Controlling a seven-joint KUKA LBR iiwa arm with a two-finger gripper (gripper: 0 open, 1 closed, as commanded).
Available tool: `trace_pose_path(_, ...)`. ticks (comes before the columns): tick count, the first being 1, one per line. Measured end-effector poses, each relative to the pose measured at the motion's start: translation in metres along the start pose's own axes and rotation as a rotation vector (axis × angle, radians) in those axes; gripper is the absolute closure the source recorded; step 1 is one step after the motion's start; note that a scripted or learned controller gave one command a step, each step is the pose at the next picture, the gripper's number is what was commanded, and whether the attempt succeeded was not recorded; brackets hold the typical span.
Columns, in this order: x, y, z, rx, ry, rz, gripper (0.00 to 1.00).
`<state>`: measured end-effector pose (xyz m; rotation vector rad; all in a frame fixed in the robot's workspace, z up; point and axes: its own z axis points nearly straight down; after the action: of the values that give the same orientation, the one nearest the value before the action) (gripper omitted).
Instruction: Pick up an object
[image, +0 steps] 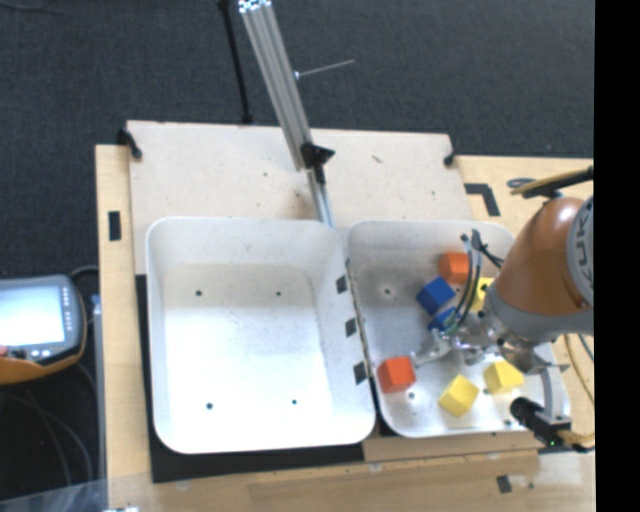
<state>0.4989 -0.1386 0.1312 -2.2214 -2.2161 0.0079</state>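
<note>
Gripper (447, 335) sits low in right bin (400, 415), beside blue block (435, 295); claw state: can't tell. Orange cube (396, 373) at 8 o'clock, yellow cube (459, 395) at 5. Risk: crowded blocks, fingers may nudge one away w/o catching it.

My wooden surface (113, 320) carries a pale board (230, 170) at the far side and two white bins, left (165, 330) and right (395, 250), side by side.
</note>
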Motion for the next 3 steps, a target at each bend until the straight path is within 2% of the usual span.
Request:
trace_pose_path(1, -0.05, 0.08, 0.034, -0.013, -0.003, -0.005, 0.0)
trace_pose_path(2, -0.068, 0.142, 0.034, 0.054, 0.039, -0.008, 0.0)
trace_pose_path(3, -0.074, 0.089, 0.033, -0.004, 0.0, -0.001, 0.0)
